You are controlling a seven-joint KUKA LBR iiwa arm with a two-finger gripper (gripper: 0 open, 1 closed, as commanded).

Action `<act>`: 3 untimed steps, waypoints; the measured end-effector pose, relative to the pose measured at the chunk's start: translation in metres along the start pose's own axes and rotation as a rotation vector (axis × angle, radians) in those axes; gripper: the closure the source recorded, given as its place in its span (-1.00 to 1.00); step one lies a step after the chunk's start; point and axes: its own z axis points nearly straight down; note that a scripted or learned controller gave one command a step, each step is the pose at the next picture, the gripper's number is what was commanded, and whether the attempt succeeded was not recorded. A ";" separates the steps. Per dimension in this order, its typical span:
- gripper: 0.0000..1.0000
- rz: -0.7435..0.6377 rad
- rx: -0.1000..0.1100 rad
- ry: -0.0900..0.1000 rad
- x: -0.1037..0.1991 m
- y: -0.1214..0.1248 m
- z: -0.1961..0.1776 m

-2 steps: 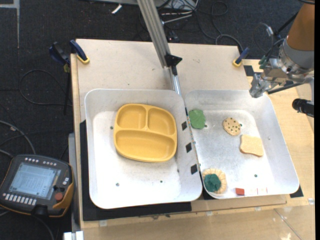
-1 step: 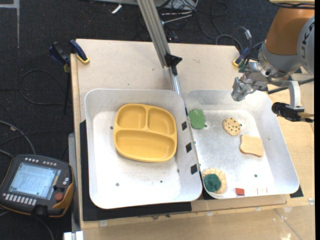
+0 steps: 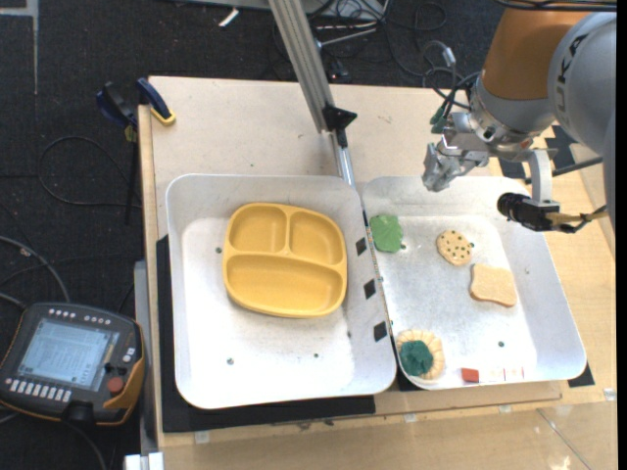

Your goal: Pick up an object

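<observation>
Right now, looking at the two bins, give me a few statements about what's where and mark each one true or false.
1. The yellow divided tray lies in the left bin. True.
2. The cookie sits inside the yellow tray. False: it lies in the right bin, beside the toast slice.
3. The gripper is above the right bin's far edge. True.
4. The green leafy piece is between the gripper's fingers. False: it lies on the bin floor, apart from the gripper.
5. The toast slice touches the green and yellow item. False: they lie apart.
</observation>
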 end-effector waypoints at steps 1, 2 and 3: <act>1.00 0.000 0.000 0.000 0.055 0.003 -0.008; 1.00 0.000 0.004 0.000 0.114 -0.004 0.004; 1.00 0.000 0.004 0.000 0.167 -0.003 0.016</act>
